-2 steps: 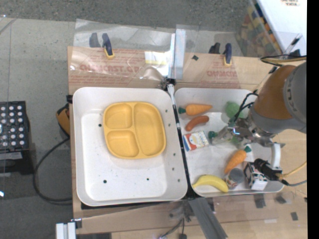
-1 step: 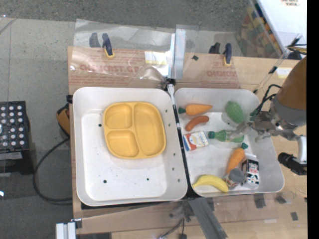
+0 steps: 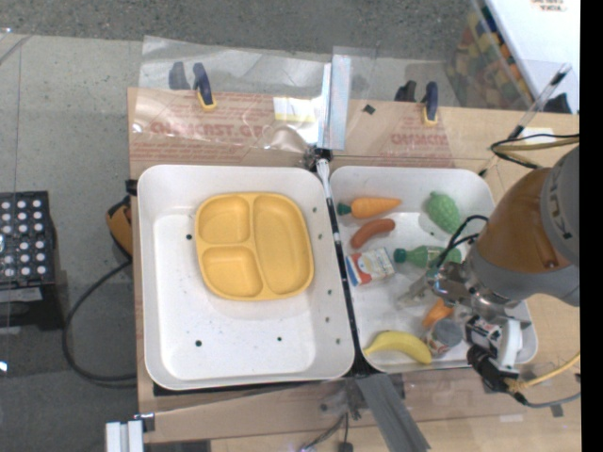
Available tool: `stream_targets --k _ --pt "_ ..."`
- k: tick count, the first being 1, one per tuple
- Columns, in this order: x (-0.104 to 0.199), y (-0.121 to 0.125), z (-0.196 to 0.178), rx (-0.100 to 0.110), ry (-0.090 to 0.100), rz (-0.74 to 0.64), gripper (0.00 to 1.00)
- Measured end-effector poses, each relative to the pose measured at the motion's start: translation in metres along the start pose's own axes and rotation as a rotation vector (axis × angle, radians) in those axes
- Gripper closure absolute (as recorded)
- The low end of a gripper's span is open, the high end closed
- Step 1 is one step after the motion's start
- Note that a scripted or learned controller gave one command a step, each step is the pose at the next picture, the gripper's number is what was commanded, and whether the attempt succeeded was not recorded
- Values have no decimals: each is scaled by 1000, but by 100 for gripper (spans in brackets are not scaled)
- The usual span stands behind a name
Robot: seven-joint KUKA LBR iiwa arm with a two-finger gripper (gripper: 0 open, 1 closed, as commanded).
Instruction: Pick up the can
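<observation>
In the right bin (image 3: 476,185), a small grey round can (image 3: 446,333) stands near the front wall, next to an orange piece (image 3: 435,311) and just right of a banana (image 3: 400,347). My gripper (image 3: 429,292) is low in the bin, just behind and above the can, at the end of the grey wrist (image 3: 513,281) reaching in from the right. Nothing visibly sits in its grasp. The arm hides part of the bin's right side.
The right bin also holds a carrot (image 3: 375,206), a red sausage (image 3: 373,231), a green toy (image 3: 443,212), a green bottle (image 3: 419,254) and a red-white-blue pack (image 3: 369,266). A yellow divided plate (image 3: 254,245) lies in the left bin (image 3: 165,281).
</observation>
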State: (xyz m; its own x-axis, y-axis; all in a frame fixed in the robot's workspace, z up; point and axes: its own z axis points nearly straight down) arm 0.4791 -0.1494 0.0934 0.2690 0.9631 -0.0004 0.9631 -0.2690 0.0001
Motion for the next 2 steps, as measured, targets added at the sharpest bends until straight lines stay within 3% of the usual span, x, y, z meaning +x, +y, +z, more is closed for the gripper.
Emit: stream_targets --k 1,2 --pt "-43 52 -32 2 -4 85 0" --pt "30 92 -1 4 -1 38 0"
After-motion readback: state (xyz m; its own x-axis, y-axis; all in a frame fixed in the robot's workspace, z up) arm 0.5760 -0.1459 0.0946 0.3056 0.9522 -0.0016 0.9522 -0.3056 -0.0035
